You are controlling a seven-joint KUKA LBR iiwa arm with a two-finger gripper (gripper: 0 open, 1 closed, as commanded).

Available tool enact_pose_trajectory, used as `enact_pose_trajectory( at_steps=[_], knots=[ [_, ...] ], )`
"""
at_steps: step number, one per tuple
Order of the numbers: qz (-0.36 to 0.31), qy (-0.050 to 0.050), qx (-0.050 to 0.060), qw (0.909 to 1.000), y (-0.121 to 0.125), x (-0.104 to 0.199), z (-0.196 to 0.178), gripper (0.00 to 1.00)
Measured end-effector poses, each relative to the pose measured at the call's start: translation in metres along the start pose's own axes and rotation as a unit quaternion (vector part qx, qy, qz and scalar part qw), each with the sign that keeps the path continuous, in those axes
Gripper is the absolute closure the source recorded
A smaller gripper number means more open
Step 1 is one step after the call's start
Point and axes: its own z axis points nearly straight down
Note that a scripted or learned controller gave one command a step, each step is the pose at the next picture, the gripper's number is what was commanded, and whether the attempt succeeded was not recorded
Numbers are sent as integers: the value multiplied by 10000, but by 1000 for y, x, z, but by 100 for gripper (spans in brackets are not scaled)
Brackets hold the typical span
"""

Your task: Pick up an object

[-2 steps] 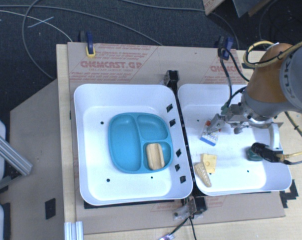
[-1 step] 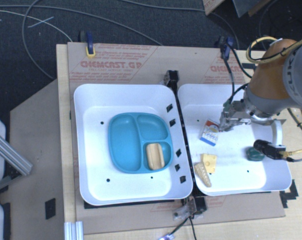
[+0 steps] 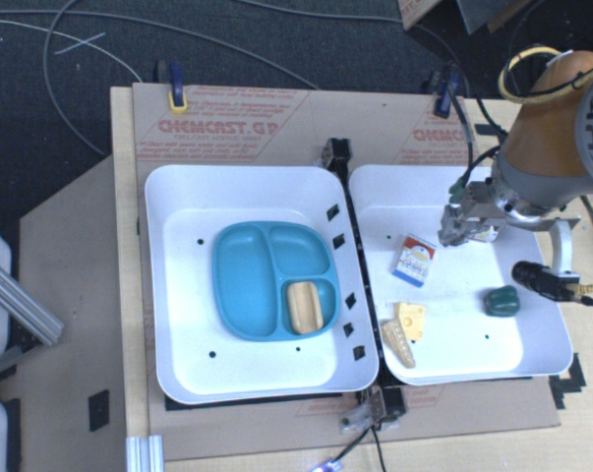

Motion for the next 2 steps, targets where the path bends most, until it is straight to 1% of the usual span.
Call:
enact_pose_trajectory(
  at_steps=[1,2],
  knots=[
    [4,-6,-15,10000,7,-6,-61,100],
    [2,1,7,10000,8,-6,-72,100]
  ],
)
